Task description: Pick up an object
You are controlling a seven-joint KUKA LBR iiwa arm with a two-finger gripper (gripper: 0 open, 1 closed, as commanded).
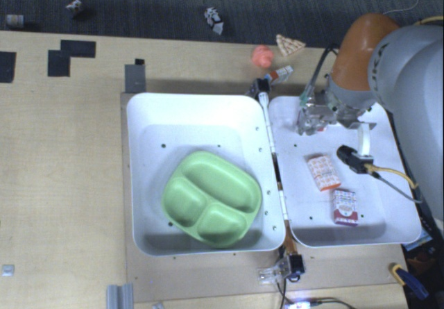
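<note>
My gripper [316, 122] hangs over the far left part of the right bin [298, 228], beneath the orange band of the arm. Nothing shows in it. Closer to the camera in that bin lie an orange-and-white packet [323, 172] and a small red-and-white box [345, 206]. To the right of the gripper are a white stick [363, 139] and a black piece on a yellow cord [354, 159]. A green divided plate [211, 196] lies tilted in the left bin [149, 127].
The grey arm covers the right bin's right side. Behind the bins, on the bench edge, lie a pink ball [262, 56], a toy pizza slice [289, 44] and a small bottle-like item [277, 75]. The ridge where the two bins meet [274, 162] runs just left of the gripper.
</note>
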